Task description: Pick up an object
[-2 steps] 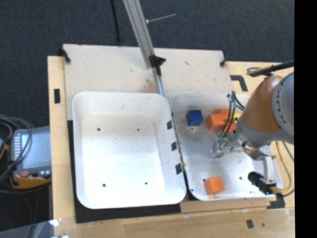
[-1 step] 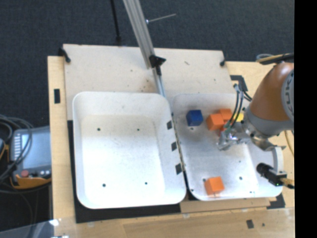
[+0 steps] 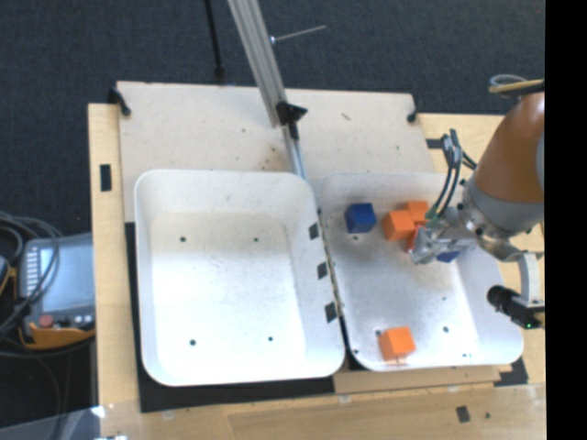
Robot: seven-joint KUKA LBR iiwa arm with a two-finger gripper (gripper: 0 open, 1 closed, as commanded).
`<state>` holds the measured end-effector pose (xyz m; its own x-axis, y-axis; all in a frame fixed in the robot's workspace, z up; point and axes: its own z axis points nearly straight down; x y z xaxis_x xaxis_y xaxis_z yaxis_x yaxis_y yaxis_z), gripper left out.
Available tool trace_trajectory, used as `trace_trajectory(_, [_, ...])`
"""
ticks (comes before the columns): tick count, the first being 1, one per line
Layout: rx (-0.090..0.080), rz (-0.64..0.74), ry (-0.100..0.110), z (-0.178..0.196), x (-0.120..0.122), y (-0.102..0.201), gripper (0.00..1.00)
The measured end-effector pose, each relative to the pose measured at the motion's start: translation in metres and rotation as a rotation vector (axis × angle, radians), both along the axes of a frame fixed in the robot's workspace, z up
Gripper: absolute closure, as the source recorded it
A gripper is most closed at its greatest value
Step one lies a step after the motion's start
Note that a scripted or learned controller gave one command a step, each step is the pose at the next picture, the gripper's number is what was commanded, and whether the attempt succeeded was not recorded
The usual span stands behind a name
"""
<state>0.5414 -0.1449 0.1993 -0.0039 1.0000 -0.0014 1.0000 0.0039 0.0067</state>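
Dark carpet rings the wooden surface (image 3: 105, 246) as the claw (image 3: 429, 246) hovers low in the right bin (image 3: 367, 356), grip impossible to tell, crowding the orange blocks (image 3: 404, 220) right of centre, so a nudge could scatter them.

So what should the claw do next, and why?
Probably a small drop straight down. The claw hovers in the right bin beside the orange blocks, with something blue just under it; whether it grips anything is unclear.
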Motion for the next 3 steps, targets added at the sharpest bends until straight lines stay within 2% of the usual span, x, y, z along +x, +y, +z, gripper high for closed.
trace_trajectory(1, [0.001,0.001,0.002,0.017,0.001,-0.001,1.0])
trace_trajectory(2, [0.003,0.004,0.003,0.03,0.021,0.053,1.0])
trace_trajectory(3, [0.002,0.002,0.006,0.023,0.038,0.098,1.0])
